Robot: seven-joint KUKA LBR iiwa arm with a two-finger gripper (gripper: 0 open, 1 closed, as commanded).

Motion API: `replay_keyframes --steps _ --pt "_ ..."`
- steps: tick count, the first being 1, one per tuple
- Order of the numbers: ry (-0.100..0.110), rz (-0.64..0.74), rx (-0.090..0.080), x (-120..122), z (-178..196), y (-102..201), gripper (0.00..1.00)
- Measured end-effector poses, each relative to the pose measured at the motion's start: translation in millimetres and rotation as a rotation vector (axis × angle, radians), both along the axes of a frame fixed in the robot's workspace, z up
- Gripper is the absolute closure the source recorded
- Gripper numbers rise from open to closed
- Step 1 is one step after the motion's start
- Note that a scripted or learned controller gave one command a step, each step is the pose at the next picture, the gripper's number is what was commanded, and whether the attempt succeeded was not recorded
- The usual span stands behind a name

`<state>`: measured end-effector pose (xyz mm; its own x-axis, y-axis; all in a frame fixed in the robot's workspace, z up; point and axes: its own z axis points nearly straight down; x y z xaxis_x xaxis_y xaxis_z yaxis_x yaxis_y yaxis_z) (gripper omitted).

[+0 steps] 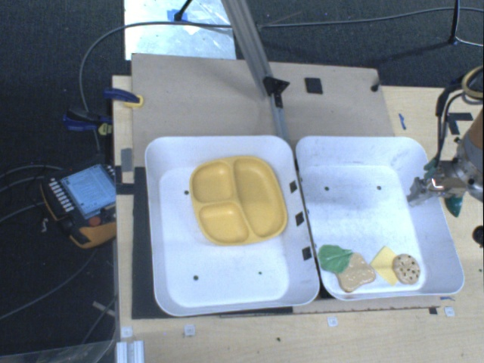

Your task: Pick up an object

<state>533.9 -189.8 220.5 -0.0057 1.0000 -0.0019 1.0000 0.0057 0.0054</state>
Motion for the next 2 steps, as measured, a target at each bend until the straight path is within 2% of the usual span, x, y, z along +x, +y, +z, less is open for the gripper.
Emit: replay_keyframes --steps 1,2 --pt "0.001 0.005 0.002 15 11 51 1.00" --pt "0.000 0.006 0.003 43 14 105 1.00"
